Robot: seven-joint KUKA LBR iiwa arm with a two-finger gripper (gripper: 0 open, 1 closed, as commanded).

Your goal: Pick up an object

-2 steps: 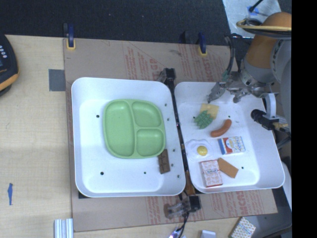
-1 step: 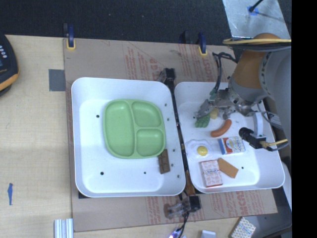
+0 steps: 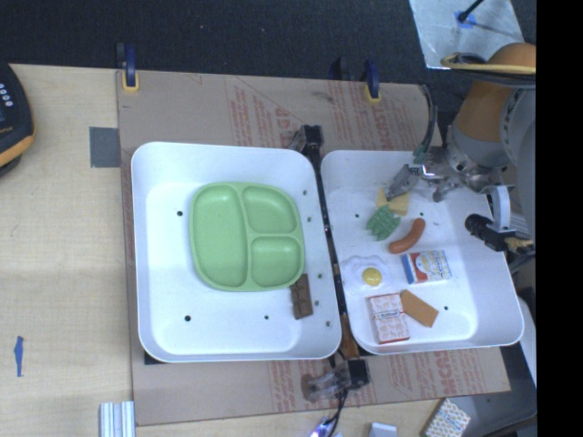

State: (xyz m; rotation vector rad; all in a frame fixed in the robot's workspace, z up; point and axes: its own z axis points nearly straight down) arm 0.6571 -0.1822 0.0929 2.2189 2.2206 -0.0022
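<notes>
You've got two white bins side by side on a brown cardboard sheet (image 3: 273, 107), which lies on the light wood surface (image 3: 55, 271). The left bin (image 3: 155, 317) holds a green divided plate (image 3: 246, 235), sitting roughly in the middle. Two blue clamps (image 3: 127, 66) pin the cardboard at its far edge. There's a grey tape patch (image 3: 104, 147) just left of the cardboard, and a dark device with buttons (image 3: 11, 116) pokes in at the far left edge. Top right, you can see a crinkly clear plastic sheet (image 3: 460, 16).
</notes>
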